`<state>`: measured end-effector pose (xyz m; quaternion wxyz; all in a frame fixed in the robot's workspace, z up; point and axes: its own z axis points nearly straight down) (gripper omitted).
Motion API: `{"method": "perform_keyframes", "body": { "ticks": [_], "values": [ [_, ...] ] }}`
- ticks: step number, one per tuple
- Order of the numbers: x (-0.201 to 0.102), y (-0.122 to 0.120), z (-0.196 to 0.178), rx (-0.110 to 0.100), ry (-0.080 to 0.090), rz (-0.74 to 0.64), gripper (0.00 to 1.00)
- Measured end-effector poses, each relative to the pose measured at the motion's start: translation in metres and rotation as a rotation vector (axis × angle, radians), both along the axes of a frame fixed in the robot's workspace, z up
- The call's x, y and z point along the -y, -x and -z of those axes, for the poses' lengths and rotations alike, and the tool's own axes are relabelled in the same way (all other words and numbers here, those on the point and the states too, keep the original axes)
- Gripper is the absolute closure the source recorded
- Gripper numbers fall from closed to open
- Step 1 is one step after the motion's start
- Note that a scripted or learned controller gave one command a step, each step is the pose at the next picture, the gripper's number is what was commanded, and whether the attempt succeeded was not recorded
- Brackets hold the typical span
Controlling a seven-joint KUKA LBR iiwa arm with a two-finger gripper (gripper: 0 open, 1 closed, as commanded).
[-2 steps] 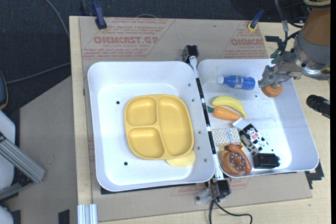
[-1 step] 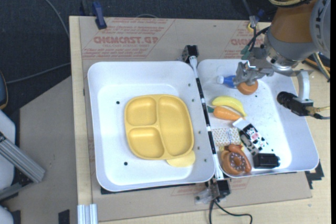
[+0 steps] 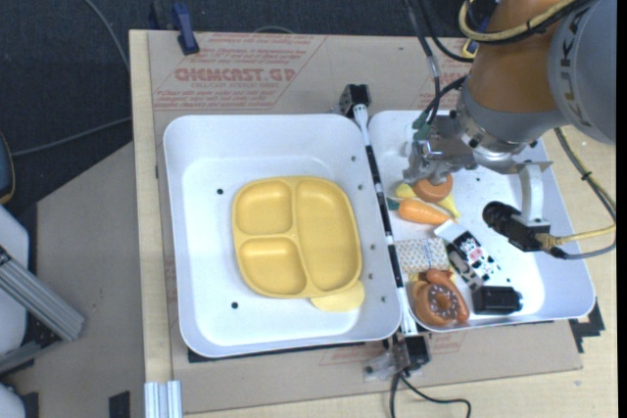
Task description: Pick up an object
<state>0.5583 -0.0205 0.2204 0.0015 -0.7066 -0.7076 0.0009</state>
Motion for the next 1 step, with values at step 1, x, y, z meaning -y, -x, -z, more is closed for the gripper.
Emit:
{"method": "perform_keyframes", "body": {
  "ticks": [1],
  "values": [
    [-0.0263,-0.0113,0.0024,0.003,0.001,0.000,1.00]
  ]
}}
